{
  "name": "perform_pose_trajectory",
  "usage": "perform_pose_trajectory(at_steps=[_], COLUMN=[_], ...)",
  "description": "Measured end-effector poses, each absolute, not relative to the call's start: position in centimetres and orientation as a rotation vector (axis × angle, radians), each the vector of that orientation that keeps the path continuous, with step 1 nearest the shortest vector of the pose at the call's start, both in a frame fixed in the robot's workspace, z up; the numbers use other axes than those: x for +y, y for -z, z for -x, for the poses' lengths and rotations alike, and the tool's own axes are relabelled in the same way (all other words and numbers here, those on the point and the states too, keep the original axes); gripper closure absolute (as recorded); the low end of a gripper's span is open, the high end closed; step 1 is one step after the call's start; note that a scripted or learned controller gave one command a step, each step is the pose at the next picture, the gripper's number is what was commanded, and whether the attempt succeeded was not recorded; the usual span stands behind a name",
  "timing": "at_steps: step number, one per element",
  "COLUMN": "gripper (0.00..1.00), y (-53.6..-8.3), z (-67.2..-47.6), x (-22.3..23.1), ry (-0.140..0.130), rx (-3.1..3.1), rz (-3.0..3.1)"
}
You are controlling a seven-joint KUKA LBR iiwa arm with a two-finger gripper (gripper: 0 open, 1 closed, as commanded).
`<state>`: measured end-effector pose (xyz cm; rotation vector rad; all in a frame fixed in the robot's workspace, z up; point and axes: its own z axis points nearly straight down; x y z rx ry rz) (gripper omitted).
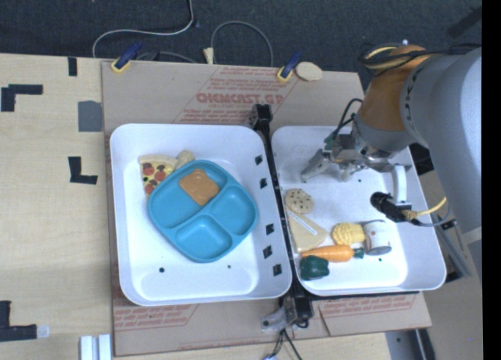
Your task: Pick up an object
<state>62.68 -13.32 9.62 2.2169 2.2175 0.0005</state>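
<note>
The metal two-finger gripper (335, 161) hangs over the upper part of the right white bin (423, 268), its fingers (315, 167) spread open and gripping nothing. The nearest object, a round speckled cookie (297, 200), lies just below and left of the fingers. An orange plastic carrot (329, 254) lies farther down, long axis left-right.

Wooden bench (47, 194), cardboard sheet (227, 96) on it, two white bins (125, 217) atop
</note>
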Motion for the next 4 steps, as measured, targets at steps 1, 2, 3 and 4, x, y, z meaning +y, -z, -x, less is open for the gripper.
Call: perform_pose_trajectory(at_steps=[1,2,3,4], gripper=[0.00,0.00,0.00,0.00], y=[-8.6,-8.5,-8.8,-8.8], z=[-59.7,-67.1,-58.1,-51.4], x=[-9.8,-10.9,-13.8,-14.0], ry=[-0.001,-0.005,-0.004,-0.006], rx=[2.218,2.222,2.215,2.214], rz=[-2.214,-2.214,-2.220,-2.216])
